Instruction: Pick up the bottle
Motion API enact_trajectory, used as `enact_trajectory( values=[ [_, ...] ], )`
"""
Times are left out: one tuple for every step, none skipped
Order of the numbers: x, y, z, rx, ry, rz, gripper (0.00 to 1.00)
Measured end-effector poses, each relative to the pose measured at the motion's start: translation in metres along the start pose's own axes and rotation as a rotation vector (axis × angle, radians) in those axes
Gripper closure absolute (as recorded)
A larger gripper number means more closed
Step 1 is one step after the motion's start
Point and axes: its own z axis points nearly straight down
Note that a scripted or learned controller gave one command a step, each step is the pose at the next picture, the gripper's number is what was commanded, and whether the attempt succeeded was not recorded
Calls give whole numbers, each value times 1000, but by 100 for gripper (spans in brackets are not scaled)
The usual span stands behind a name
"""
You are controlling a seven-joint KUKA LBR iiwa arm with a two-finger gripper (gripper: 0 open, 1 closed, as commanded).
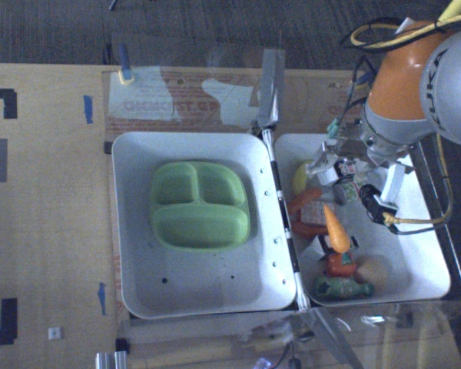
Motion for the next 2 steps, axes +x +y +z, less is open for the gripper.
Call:
enact_trajectory(
  values=[
    [50, -17, -56, 2, -1, 213, 0],
    [-24, -12, 29, 5, -1, 220, 0]
  ],
)
